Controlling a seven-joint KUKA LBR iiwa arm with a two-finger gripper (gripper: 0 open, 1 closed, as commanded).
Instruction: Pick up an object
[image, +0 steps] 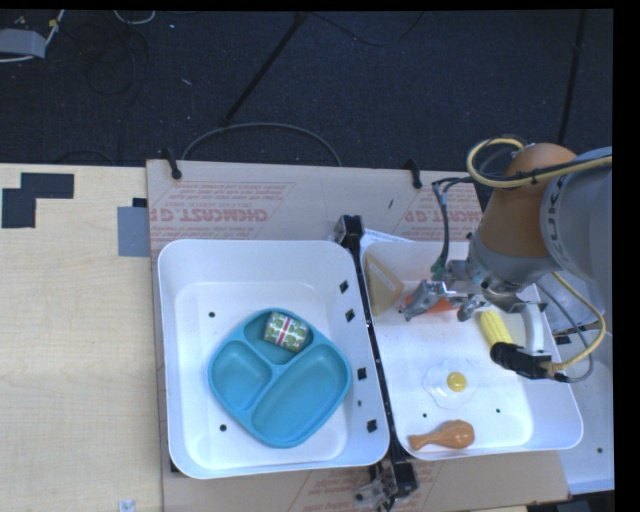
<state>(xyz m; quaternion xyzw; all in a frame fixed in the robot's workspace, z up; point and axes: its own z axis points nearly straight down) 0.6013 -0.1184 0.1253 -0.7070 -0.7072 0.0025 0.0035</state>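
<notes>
Blue plate (262, 402); green-red striped can (286, 331); white-yellow egg (455, 382); tan drumstick (443, 436); white bins (190, 270).

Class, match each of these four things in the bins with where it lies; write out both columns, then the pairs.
Things:
1. blue divided plate
2. small striped can
3. fried egg toy
4. wooden drumstick toy

Places:
A. near the right bin's front edge
B. middle of the right bin
C. on the left bin's floor
D. in a plate compartment

Pairs: 1-C, 2-D, 3-B, 4-A
</notes>
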